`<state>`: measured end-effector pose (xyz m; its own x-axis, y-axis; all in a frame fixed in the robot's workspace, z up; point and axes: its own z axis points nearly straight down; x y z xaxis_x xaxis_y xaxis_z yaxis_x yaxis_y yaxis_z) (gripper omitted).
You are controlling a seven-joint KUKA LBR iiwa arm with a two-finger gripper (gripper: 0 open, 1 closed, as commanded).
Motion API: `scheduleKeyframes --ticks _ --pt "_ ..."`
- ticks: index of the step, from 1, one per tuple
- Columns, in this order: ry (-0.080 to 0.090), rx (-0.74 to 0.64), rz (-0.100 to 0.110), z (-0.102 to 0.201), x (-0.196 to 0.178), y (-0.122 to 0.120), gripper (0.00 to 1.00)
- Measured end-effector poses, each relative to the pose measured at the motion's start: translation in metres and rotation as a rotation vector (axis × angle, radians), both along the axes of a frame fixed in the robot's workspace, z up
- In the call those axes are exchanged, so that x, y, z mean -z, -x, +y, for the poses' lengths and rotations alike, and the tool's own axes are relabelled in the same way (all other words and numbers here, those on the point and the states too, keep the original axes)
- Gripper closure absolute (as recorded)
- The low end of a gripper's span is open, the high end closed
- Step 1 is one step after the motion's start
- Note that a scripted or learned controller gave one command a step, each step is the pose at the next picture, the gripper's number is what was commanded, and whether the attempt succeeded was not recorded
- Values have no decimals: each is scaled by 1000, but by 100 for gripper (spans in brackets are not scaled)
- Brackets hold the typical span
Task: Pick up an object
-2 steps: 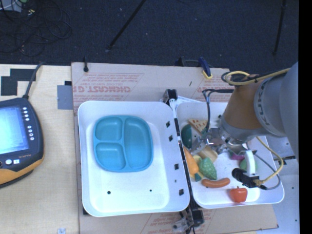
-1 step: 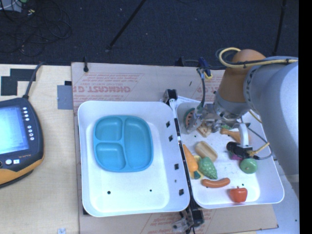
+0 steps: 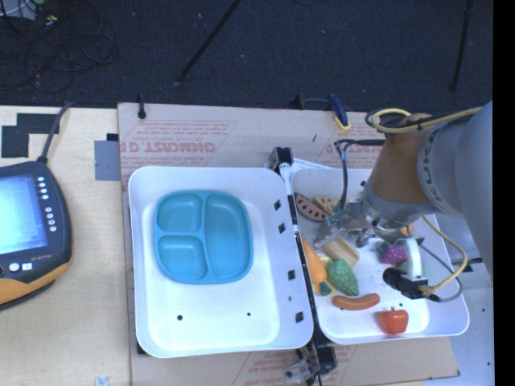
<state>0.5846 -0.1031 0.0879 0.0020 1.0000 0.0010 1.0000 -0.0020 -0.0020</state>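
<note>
The right bin [image 3: 451, 316] holds several toy foods. A brown striped piece [image 3: 312, 207] lies at its far left, and a tan block [image 3: 340, 251] sits beside a green leafy piece [image 3: 344, 279] and an orange piece [image 3: 315, 268]. A red-brown sausage [image 3: 356, 301] and a red tomato [image 3: 393, 320] lie near the front, with purple grapes [image 3: 393, 254] to the right. My gripper [image 3: 344, 228] hangs low over the bin's upper middle, just above the tan block and right of the striped piece. I see nothing held in it.
The left bin [image 3: 153, 312] carries a blue divided plate [image 3: 203, 236]. A handheld control pendant [image 3: 28, 232] lies on the bench at far left. The arm's grey and orange body covers the right bin's far right corner.
</note>
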Motion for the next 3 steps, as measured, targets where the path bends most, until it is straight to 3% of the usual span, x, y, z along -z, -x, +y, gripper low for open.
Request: scheduleKeyframes --ticks 1,2,3 --pt "2 -5 -3 -13 1 -58 0" --pt "5 1 -4 18 -1 -5 0" --pt "-2 2 1 19 -10 -7 100"
